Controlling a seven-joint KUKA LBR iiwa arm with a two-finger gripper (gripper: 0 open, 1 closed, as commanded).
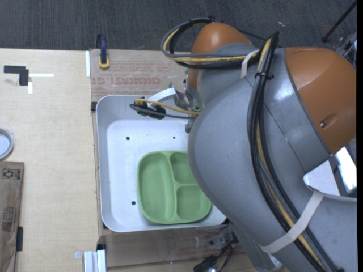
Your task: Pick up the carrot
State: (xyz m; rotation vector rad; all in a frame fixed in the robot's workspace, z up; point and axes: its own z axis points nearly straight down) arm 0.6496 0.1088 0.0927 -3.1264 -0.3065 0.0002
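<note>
The grey arm (266, 169) fills the right side of the scene, its orange joints (323, 89) high on the far and right sides, with black and yellow cables (187, 38) looped over it. Its wrist end reaches down to the far rim of the white bin (113, 169). There some metal parts of the tool (180, 100) show amid a bundle of cables lying along that rim. Whether the tool is apart, together or clamped on something cannot be told, as the arm's own body covers most of it.

In the near half of the bin lies a green divided tray (161, 188), flat, with one long compartment on the left and two smaller ones on the right. Its right edge runs under the arm. Where the carrot lies cannot be told, since the arm hides the right part of the bin and everything beyond it.

The bin sits on a cardboard sheet (136, 75) with red print, which is held by a blue and yellow clamp (102, 51) at its far left corner. On the light wooden desk (51, 129) to the left are a black L-shaped mark (17, 72), a roll of tape (3, 144) at the edge and a brown paper bag (11, 200) nearer.
</note>
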